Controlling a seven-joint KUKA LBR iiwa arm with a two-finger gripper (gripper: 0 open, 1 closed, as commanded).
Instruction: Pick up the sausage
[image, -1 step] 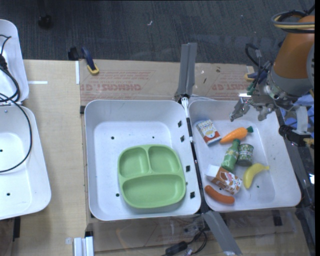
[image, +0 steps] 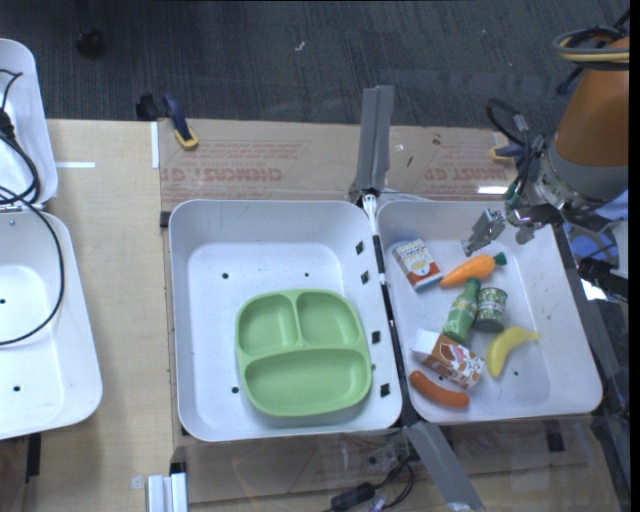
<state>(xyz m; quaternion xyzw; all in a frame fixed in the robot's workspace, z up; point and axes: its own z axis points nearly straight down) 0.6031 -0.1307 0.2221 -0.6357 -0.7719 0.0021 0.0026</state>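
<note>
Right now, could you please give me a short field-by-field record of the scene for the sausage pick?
target: sausage, lying at the right bin's front-left corner
beside target: snack packet
other items in right bin: carrot, green bottle, small can, banana, small carton
left bin: green divided plate
gripper: above the right bin's back edge, near the carrot, holding nothing
task status: sausage not picked up

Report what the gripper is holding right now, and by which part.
Nothing is held. The gripper hangs over the right bin's far end, near the carrot; the sausage lies untouched at the near edge.
</note>
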